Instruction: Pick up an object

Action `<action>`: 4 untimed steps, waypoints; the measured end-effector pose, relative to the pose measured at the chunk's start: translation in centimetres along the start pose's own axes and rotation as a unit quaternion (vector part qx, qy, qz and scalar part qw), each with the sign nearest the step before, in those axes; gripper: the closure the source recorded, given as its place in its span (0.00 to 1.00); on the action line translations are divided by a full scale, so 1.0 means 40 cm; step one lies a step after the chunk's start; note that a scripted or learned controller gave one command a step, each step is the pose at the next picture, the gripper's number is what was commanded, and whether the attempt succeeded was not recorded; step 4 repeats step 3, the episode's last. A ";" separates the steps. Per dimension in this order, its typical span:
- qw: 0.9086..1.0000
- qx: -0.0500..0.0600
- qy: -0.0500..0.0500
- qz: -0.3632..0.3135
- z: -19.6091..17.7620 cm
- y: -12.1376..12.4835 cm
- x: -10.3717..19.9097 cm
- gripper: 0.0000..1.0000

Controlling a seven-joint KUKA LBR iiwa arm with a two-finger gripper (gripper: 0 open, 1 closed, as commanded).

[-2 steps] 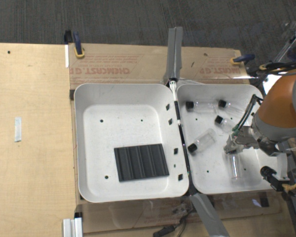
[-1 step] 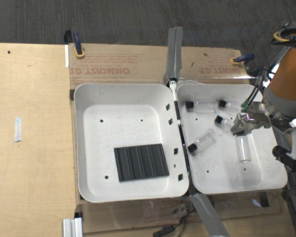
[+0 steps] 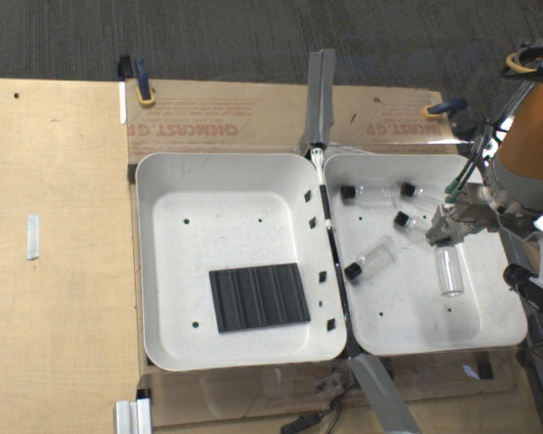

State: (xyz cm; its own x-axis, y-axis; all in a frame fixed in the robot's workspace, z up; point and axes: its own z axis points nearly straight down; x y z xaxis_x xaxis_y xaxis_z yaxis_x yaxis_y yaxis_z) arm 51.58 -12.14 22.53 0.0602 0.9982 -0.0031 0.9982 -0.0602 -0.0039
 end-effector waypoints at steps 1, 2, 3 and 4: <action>1.000 0.001 -0.001 -0.001 -0.020 0.001 -0.001 1.00; 0.999 0.000 0.001 0.038 0.062 0.156 0.131 1.00; 0.999 0.002 -0.001 0.037 0.042 0.156 0.129 1.00; 0.999 0.002 -0.001 0.037 0.042 0.156 0.129 1.00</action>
